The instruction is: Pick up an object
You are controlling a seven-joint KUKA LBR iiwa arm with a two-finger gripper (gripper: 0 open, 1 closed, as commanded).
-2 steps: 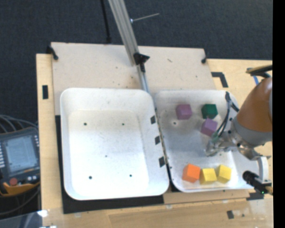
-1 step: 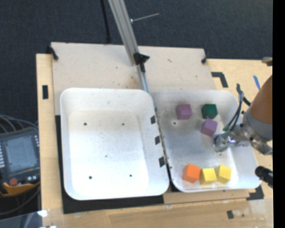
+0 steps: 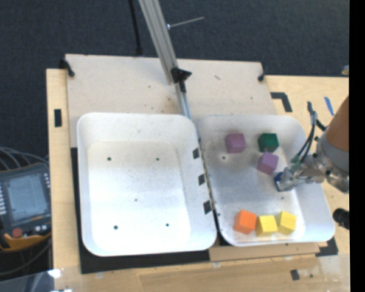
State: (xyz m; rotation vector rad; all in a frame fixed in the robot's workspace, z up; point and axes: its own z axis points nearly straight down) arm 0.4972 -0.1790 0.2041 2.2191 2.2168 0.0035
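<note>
So the bench (image 3: 164,90) takes up most of the shot, and the arm (image 3: 336,145) comes in at 3 o'clock, mostly cut off by the edge, you only get the orange band and some cables. Left bin (image 3: 85,139) has just dark specks on its floor. Right bin (image 3: 310,224) holds all the blocks. Toward 12 o'clock in it: a purple cube (image 3: 235,142) and a green cube (image 3: 268,142) near each other, plus a second purple cube (image 3: 267,162) just below and between them. Along the 6 o'clock wall, a row touching each other: orange cube (image 3: 245,221), yellow cube (image 3: 267,224), another yellow cube (image 3: 287,222). The gripper (image 3: 282,181) sits low at the bin's 3 o'clock side, just beside that second purple cube. It's small and blurry, so can't tell if it's grabbing anything.
</note>
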